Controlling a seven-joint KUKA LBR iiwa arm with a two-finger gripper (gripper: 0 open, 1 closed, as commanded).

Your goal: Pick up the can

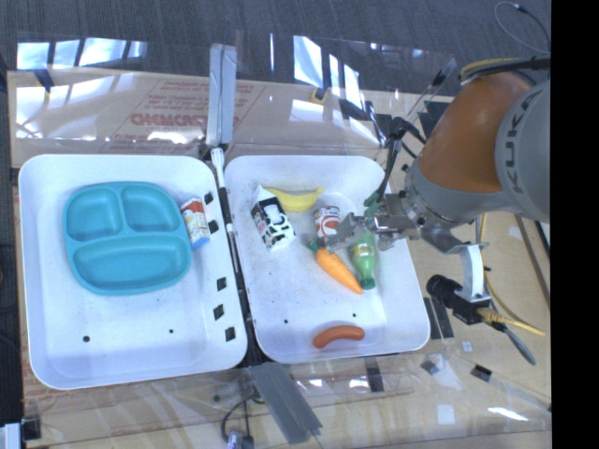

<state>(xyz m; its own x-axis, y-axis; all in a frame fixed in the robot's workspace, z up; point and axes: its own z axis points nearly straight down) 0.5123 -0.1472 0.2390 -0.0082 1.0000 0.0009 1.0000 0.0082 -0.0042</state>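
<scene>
The robot's metal gripper [360, 224] sits over the right white bin [402, 293]. I cannot tell how it is set. The small red and white can [327, 222] stands just to its left, touching or nearly so, behind the orange carrot [337, 269].

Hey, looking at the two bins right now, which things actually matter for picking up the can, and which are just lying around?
Part of the job:
can, in the right bin
hand, close beside the can

Just lying about:
banana
black and white carton
carrot
green bottle
sausage
blue divided plate, left bin
small carton beside the plate
</scene>
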